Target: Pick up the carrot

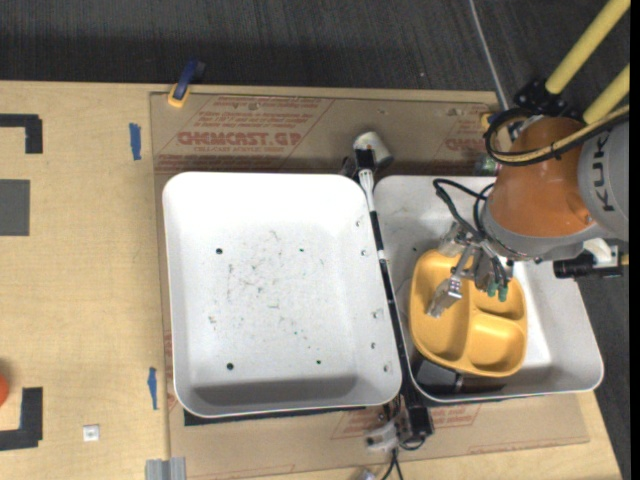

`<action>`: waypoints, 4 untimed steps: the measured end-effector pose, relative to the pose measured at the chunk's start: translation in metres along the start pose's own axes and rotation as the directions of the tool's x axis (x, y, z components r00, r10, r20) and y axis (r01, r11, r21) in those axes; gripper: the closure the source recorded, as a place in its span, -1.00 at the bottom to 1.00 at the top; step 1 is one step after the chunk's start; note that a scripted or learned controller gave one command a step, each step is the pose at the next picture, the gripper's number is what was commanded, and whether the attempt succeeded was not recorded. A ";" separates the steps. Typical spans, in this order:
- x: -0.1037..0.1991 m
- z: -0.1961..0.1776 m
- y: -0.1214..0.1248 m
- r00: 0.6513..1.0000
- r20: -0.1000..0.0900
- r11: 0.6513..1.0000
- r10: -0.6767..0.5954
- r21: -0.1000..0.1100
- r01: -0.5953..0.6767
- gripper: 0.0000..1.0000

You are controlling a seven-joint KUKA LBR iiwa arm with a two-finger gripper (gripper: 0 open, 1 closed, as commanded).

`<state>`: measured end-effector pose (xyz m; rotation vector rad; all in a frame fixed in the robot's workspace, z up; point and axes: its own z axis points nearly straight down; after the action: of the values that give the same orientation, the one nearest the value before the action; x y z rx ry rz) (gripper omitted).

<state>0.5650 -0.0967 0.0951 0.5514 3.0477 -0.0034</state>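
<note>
My gripper (470,288) hangs over the right bin (572,353), under the arm's orange band (535,193). Its fingers (446,294) are spread apart, open, with nothing between them. Directly beneath lies a yellow moulded plastic dish (475,338) with rounded hollows, which covers most of the bin's floor. The gripper sits above the dish's upper half, and the arm hides part of the bin's back area.
The left bin (182,268) is white with scuff marks on its floor. A black cable (382,258) runs along the seam between the bins. A blue and yellow clip (184,84) lies on the cardboard behind. Yellow hoses (590,33) rise at the upper right.
</note>
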 end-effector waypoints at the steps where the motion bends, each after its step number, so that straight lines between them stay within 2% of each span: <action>1: 0.000 0.000 0.000 1.000 0.000 1.000 0.000 0.000 0.000 -1.00; 4: 0.000 0.000 0.000 1.000 -0.001 1.000 0.000 0.000 0.000 -1.00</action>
<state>0.5648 -0.0963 0.0949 0.5512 3.0484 -0.0026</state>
